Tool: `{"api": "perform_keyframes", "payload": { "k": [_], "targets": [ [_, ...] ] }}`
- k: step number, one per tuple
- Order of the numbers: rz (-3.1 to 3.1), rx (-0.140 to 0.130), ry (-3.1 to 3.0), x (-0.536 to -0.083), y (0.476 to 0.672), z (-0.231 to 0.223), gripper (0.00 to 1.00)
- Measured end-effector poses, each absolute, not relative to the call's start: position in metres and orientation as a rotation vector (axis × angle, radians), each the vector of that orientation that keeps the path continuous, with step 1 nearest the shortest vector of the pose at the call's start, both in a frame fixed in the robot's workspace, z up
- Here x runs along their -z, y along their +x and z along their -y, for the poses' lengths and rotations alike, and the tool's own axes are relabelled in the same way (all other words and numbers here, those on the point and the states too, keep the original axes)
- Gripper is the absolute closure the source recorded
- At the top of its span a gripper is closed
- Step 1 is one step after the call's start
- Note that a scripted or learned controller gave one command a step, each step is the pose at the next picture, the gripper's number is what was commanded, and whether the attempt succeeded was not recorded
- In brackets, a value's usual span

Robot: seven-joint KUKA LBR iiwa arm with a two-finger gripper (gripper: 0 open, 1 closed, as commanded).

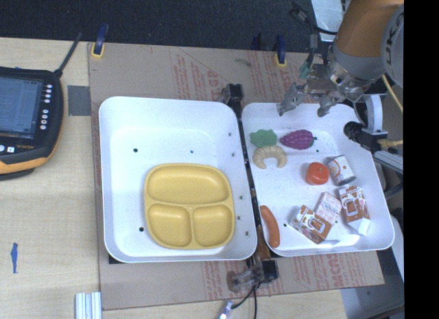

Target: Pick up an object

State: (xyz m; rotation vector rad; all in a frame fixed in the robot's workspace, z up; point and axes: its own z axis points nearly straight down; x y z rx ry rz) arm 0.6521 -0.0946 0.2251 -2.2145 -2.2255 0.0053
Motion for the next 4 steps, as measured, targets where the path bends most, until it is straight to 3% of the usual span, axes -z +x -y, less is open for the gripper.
{"api": "perform_keyframes", "payload": {
  "k": [1,2,3,4],
  "targets": [
    [2.223,-0.011,-2.214,-0.095,0.655,0.130,0.00],
    [2.225,-0.007,-2.213,-0.091,0.585,0.143,0.00],
    [2.225,-0.005,-2.215,-0.091,0.543,0.121,0.00],
    [2.228,-0.009,-2.210,-0.102,0.543,0.122,1.00]
  ]
}}
